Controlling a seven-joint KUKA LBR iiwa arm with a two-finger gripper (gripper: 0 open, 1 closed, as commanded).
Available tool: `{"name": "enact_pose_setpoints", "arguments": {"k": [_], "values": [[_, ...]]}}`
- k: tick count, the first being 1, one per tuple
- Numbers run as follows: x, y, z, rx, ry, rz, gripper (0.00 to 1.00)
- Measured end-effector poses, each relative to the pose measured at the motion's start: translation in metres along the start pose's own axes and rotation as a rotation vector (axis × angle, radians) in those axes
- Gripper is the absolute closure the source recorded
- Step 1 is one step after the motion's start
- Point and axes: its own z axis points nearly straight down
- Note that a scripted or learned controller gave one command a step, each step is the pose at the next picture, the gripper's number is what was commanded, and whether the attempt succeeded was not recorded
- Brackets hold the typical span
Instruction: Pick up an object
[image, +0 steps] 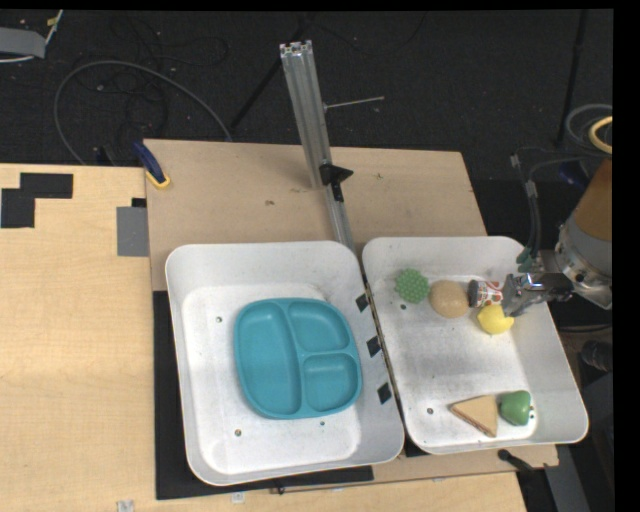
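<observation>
Looks like the approach step: gripper (522, 291) hovering right by the yellow lemon (494, 320), can't tell its finger state, next it needs to drop squarely over it.

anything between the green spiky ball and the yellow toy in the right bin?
Camera view: a tan rounded piece lies between the green spiky ball and the yellow toy; a small red-and-white item sits there too.

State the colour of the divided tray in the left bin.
The divided tray is teal, a blue-green, seen clearly in the camera view.
</observation>
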Motion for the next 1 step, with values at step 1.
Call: {"name": "enact_pose_setpoints", "arguments": {"k": [1], "values": [[-0.0009,0.001,-0.0341,0.002,0.0,0.0,1.0]]}}
